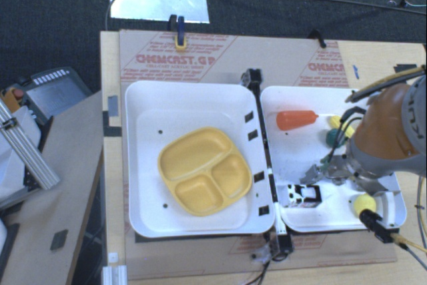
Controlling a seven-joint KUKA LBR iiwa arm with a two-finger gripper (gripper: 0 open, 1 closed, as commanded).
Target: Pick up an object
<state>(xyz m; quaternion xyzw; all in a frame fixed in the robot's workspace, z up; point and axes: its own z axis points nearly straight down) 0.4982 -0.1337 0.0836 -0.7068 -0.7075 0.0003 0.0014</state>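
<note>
Left bin (143,210): one yellow three-compartment plate (203,170), lying flat and turned at an angle, roughly mid-bin. Nothing of mine is near it.

Right bin (293,150): this is where the candidate objects are.
- Small black-and-white object (303,195) in the near-left corner, close to the divider between the bins. It has a blocky outline and patchy black-on-white markings. It's too small to name more exactly. It lies flat on the bin floor.
- Orange toy carrot (296,119) toward the far side, lying on its side with the long axis roughly left-right. The blunt end points left and the taper points right.
- Greenish object (333,137) to the right of the carrot, partly hidden by my arm (390,130), so I can't make out its shape.

My tool (319,174) is low in the right bin, pointing left. It's just up and right of the black-and-white object and well apart from the carrot. It looks close to the black-and-white object, but I can't confirm contact from this angle. I also can't tell whether the tool is spread or pressed together, because the wrist covers most of it. I see nothing held in it.

Both bins sit on a printed brown sheet (180,58) on the bench (110,163).
</note>
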